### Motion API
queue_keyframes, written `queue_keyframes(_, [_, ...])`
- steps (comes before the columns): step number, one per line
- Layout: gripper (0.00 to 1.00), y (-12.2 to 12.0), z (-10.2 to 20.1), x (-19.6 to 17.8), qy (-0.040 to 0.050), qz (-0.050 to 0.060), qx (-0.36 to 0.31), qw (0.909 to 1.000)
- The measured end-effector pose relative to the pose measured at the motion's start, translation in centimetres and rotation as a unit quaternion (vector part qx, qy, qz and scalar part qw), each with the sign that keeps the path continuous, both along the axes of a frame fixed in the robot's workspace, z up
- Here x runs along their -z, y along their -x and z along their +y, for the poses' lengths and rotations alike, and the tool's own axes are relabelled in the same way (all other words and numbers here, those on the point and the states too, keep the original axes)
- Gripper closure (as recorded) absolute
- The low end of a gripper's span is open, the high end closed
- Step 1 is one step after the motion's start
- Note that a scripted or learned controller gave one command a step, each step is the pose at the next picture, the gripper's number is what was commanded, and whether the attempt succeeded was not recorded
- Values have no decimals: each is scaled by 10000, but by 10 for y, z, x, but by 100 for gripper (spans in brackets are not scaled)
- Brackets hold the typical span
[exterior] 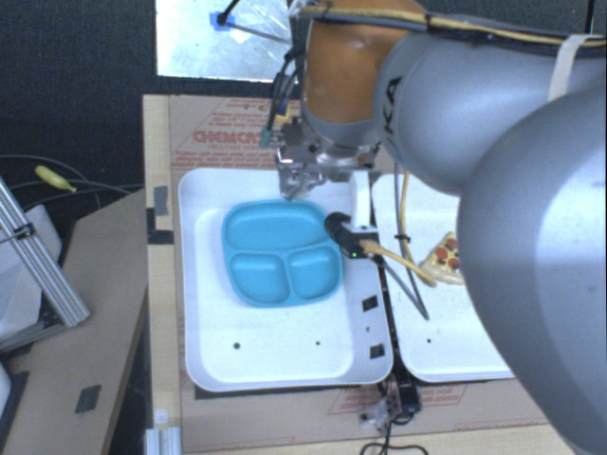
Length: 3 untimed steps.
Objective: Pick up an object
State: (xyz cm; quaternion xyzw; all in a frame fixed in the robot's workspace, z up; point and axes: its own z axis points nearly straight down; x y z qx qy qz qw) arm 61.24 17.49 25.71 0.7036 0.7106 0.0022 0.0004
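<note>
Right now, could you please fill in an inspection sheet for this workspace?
Surface: left white bin and right white bin, side by side on printed brown cardboard.
Job's things: blue plastic three-compartment tray in left bin; toy pizza slice in right bin, partly hidden by the arm.
Clutter: nothing seen.
Grippers: gripper over the tray's far rim; contact unclear.
Cables: black wires at the bins' near edge.
Surroundings: aluminium rails at far left; dark backdrop.
</note>
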Motion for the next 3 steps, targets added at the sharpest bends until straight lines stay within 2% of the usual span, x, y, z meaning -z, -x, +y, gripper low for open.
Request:
queue_keyframes(1, [100,52,45,-6,2,25,3,10000])
queue_keyframes(2, [100,127,-44,14,28,54,81,9999])
queue_keyframes(3, [100,92,-69,-142,-6,-90,44,9999])
